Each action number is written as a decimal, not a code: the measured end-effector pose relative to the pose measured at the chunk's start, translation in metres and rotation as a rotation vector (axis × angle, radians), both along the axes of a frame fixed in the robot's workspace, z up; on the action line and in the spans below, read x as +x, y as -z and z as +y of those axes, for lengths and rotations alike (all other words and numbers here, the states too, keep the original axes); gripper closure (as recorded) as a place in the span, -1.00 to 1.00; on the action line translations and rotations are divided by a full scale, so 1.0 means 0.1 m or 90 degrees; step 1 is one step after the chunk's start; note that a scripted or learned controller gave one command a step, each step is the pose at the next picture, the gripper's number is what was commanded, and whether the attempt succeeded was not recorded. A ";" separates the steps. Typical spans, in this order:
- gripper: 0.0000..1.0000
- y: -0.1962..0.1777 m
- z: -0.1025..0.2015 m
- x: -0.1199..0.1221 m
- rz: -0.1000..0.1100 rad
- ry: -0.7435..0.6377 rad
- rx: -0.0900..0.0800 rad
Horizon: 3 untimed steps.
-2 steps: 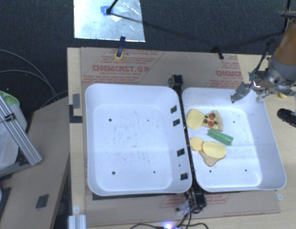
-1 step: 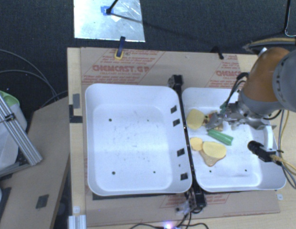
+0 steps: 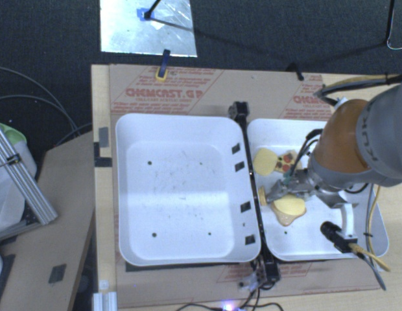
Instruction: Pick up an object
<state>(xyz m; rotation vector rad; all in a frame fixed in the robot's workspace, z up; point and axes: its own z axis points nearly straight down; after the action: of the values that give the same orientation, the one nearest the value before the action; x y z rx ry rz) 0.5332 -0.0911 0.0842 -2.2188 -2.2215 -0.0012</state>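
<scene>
Arm (image 3: 363, 141) overhead; gripper (image 3: 279, 192) touching yellow object (image 3: 289, 207) in right bin (image 3: 305, 248).

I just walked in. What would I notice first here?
The big grey arm with its orange band reaches in from the right over the right bin. Its gripper sits down among yellow objects near that bin's left side. The left bin is large and white.

Grey arm (image 3: 363, 141) low, gripper (image 3: 277, 192) pointing left
</scene>
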 end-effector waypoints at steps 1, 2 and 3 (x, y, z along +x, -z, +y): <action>-1.00 -1.05 0.54 -0.42 -0.003 -0.004 0.000; -1.00 0.01 0.00 -0.46 -0.003 0.004 -0.004; -1.00 -0.02 0.04 0.66 -0.008 -0.004 -0.003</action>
<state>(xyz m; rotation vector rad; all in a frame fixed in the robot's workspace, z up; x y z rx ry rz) 0.5990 -0.0874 0.0861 -2.2200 -2.2373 -0.0112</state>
